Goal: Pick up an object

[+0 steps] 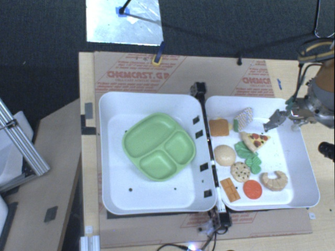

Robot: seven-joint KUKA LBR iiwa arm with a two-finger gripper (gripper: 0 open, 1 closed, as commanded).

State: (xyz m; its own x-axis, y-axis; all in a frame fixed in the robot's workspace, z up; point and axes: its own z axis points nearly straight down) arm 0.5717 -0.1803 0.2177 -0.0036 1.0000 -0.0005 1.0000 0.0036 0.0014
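The pizza slice (255, 139) is taken here as the likeliest thing to be picked, since it lies nearest the tool (273, 121), in the upper middle of the right bin (301, 163). It is flanked by a white-and-green piece (243, 118) above it and to the left, a toast square (219, 127) further left, and green leaves (248, 156) just below, which appear to touch its lower edge. Lower in the same bin a pale bun (224, 154), a cookie (241, 171), an orange cracker (230, 189), a red disc (253, 189) and a croissant (275, 180) are laid close together. The tool is seen above and just right of the slice, at a slant, with nothing held between its tips; whether it is released or clenched cannot be told from this view. The arm (320, 95) is brought in from the right over the bin's rim. The left bin (112, 114) holds a green divided tray (159, 146), and both bins rest on the surface (137, 72). The approach step is judged to be in hand, with no grasp yet made. For the next move, the tool would need to be carried down and slightly left, centred on one item, and closed around it alone, the leaves and neighbouring pieces being avoided, since the crowding could spoil the grip.
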